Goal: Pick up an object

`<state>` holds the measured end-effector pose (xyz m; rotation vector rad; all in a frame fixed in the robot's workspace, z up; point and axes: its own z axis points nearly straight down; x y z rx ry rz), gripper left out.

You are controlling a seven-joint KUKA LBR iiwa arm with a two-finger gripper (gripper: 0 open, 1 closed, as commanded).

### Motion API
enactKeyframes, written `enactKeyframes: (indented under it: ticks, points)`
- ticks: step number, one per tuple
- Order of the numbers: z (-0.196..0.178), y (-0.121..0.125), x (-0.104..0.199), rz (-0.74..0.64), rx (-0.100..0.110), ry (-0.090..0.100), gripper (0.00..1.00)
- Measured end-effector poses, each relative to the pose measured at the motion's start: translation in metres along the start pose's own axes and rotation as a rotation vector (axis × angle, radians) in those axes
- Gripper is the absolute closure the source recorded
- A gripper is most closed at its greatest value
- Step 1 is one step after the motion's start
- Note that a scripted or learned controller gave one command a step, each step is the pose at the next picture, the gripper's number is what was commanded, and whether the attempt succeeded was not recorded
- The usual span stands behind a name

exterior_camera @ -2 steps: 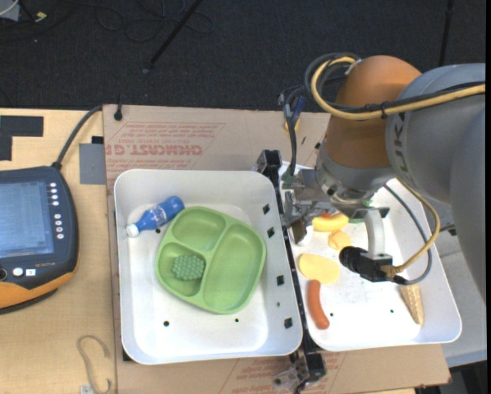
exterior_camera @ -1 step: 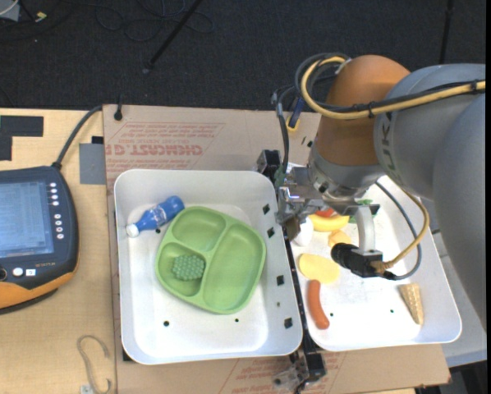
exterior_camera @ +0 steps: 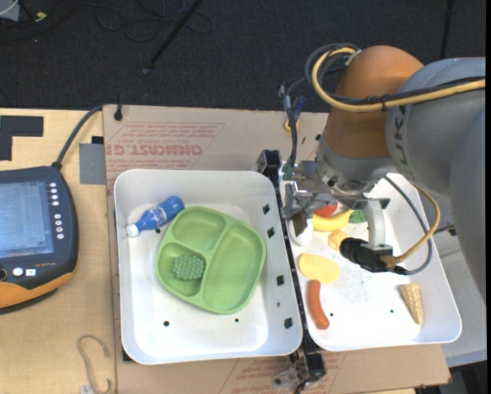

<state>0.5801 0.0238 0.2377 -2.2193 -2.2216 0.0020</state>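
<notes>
Right of frame centre, arm (exterior_camera: 369, 121) hung over right bin (exterior_camera: 442, 318); approach step. Jaws' state: cannot tell. Next: descend onto yellow piece (exterior_camera: 319, 267).

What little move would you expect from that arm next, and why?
Probably a short drop straight down. The gripper hovers at the right bin's upper left, over toy food: a red and orange piece lies beside it, a yellow piece nearer us.
</notes>
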Motion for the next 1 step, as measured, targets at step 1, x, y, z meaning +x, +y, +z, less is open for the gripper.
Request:
enactKeyframes:
  ticks: [1]
  points:
    - [0.0146, -0.0086, -0.0069, 0.002, 0.004, -0.001, 1.00]
